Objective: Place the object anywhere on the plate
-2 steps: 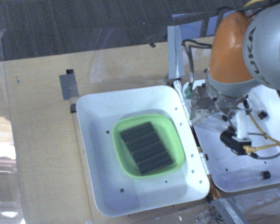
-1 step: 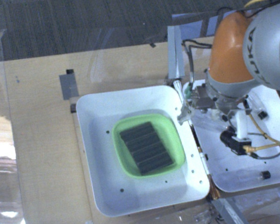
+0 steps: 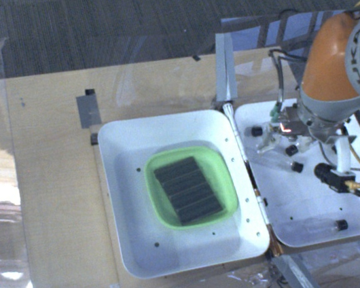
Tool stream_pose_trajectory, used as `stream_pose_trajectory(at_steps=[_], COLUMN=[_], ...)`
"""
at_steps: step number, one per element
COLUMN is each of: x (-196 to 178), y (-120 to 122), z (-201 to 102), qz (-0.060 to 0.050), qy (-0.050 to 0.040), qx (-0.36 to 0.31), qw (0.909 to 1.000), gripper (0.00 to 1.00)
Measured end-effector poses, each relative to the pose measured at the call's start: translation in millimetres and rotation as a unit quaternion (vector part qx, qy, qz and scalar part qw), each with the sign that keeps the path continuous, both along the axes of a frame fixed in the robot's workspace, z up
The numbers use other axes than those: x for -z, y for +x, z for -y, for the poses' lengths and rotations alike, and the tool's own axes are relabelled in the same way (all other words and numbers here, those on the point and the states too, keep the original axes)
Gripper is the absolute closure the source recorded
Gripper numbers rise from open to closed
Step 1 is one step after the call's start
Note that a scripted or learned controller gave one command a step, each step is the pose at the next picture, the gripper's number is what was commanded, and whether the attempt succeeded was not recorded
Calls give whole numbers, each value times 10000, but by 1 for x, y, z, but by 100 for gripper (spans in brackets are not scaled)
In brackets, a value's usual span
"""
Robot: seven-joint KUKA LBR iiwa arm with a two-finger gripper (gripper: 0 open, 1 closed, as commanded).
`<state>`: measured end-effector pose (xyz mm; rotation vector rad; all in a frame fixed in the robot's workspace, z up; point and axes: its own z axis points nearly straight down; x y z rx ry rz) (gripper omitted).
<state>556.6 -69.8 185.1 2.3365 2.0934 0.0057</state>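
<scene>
A dark grey ribbed rectangular block [image 3: 188, 190] lies flat in the middle of the square green plate [image 3: 154, 179], which sits in the left white bin [image 3: 125, 184]. My gripper [image 3: 288, 140] hangs over the upper part of the right bin [image 3: 317, 219], well to the right of the plate and apart from the block. Nothing shows in its grasp. The grey and orange arm [image 3: 342, 66] covers the bin's far right corner.
A raised divider [image 3: 249, 176] separates the two bins. A black connector with yellow cable [image 3: 338, 179] hangs off the wrist over the right bin. A small dark piece [image 3: 342, 224] lies near that bin's front edge. A grey metal post [image 3: 225, 70] stands behind the bins.
</scene>
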Motion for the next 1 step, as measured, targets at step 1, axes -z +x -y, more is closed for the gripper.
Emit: stream_pose_trajectory(at_steps=[1], x=[-34], y=[-43], z=[54], qz=[3], qy=[-1], qx=[168], qw=[9999], gripper=[0])
